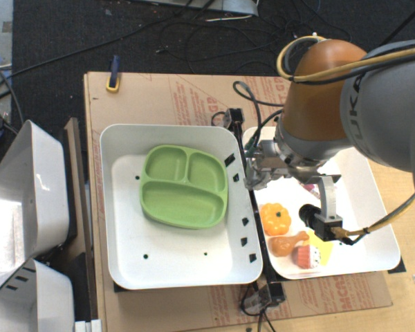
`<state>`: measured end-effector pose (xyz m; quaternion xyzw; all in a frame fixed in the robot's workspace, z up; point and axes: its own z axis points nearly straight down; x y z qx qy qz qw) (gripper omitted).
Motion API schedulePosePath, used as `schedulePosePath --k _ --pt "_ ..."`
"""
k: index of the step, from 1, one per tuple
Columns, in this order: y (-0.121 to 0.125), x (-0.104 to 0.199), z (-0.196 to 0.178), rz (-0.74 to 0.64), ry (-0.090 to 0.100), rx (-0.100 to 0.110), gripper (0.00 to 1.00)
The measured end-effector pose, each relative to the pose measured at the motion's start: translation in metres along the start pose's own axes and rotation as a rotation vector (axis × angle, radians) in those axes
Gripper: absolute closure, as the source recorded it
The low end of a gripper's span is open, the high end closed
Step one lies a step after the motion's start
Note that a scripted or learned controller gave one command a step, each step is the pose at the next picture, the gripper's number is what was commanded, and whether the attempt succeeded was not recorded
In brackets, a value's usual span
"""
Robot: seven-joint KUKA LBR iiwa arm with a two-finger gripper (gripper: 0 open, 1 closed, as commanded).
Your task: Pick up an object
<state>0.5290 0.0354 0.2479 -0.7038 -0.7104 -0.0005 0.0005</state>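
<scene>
- Camera view, right bin [373,254], 7 o'clock corner: pink-and-white toy [304,256]; orange drumstick [288,243]; orange pumpkin [275,218].
- At 11 o'clock of the orange pumpkin, near: tool [261,176]; apart or together, cannot tell.
- Left bin [124,254], centre: green divided plate [185,185].

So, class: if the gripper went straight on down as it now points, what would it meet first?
Probably the bare floor of the right bin, close to its left wall and beside the orange toy. The gripper hangs over that spot, but depth is unclear, so it might clip the wall.
</scene>
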Motion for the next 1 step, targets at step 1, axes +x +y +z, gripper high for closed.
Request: schedulePosePath --k 1 --pt "0.0116 0.0494 0.0183 0.001 -0.001 0.001 1.00"
